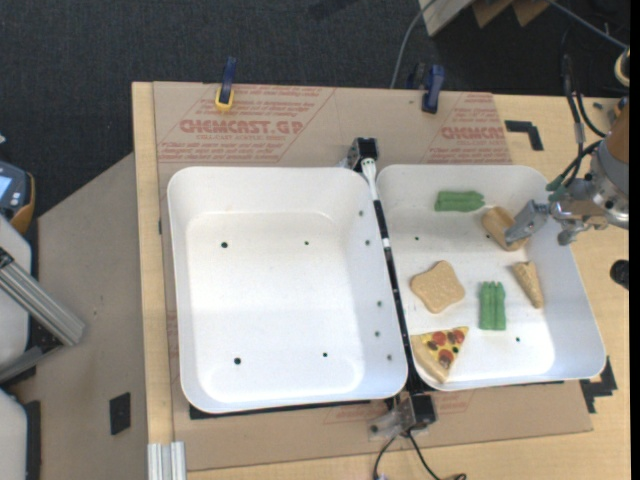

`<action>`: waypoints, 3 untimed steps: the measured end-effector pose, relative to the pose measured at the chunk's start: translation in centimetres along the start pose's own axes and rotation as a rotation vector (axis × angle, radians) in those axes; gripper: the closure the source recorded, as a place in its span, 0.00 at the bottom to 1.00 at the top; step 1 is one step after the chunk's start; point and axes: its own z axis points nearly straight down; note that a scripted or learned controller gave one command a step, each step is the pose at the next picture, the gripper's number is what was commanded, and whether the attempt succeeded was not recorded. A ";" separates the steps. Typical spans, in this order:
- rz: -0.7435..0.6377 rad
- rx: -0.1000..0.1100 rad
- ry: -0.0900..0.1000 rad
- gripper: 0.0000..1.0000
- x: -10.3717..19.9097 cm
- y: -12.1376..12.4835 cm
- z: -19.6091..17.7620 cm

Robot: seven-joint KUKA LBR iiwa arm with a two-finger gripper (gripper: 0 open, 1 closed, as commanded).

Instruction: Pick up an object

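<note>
Start at the left and you will find the left bin [270,288] carrying nothing the task needs, so your attention belongs in the right bin [560,368], which lies touching it along the shared rim. In that right bin, going across, you have a slice of toast [437,287] near the middle, a pizza slice [442,351] below it against the near rim, a green block [459,202] toward the far side, a second green piece [491,305] standing lengthwise just beside the toast, a pale wedge [529,283] to its right, and a tan bread-like lump [497,227] near the far right corner. All six rest on the bin floor; none is lifted, so you should count the pick as not yet made. Over at the right edge the gripper [545,223] reaches in above the bin's corner, with one finger [522,225] showing pointed down just beside the tan lump. You can see nothing between its fingers, and how wide they are set cannot be told from this angle. My reading is that you are in the approach: the descent, the closing and the lift are all left, and the tan lump looks the likeliest target, being the nearest.
</note>
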 end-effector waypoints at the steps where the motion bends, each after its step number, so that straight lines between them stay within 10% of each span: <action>1: -0.002 -0.003 0.000 0.00 -2.3 -3.9 2.8; 2: -0.010 -0.004 0.004 0.00 2.3 -1.1 11.3; 3: -0.007 -0.009 -0.002 0.00 5.0 -0.1 11.0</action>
